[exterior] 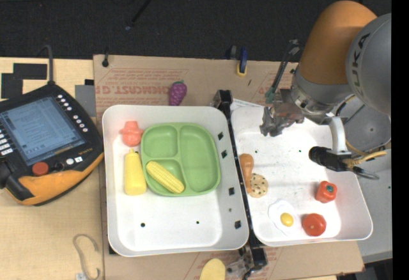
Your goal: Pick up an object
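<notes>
Carrot [245, 162] and cookie [257, 185] lying at right bin's [358, 208] left wall, ungrasped; gripper [273, 125] poised above near back, finger state impossible to tell; approach step, next calling for descent onto one target.

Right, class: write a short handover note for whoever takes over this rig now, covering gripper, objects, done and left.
Gripper: above the right bin's far left part, holding nothing visible; open or shut unclear.
Right bin: carrot, cookie, fried egg, two red tomatoes.
Left bin: green tray with corn, yellow bottle, pink toy.
Done: nothing picked.
Left: descend, grasp one object, lift.
</notes>
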Robot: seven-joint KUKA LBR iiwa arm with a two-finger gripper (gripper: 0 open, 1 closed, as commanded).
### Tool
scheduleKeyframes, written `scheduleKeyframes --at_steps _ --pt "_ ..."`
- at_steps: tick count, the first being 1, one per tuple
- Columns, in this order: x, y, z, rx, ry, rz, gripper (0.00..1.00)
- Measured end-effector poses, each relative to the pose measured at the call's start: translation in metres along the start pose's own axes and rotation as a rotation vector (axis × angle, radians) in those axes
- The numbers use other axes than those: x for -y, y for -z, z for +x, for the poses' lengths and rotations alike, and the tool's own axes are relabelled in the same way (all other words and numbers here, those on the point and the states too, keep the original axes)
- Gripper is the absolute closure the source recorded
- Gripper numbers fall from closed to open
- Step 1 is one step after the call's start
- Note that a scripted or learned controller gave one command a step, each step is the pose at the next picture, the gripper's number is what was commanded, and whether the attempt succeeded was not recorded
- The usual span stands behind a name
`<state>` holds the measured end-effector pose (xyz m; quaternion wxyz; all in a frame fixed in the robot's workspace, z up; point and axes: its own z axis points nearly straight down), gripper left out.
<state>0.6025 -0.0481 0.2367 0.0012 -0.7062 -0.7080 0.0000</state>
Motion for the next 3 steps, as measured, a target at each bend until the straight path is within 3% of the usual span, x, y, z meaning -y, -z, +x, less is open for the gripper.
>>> scheduleKeyframes --at_steps 1,3 --pt "-0.011 -0.005 0.006 0.001 -0.003 -0.001 1.00" --pt "-0.002 0.000 0.006 0.002 -0.002 0.000 1.00"
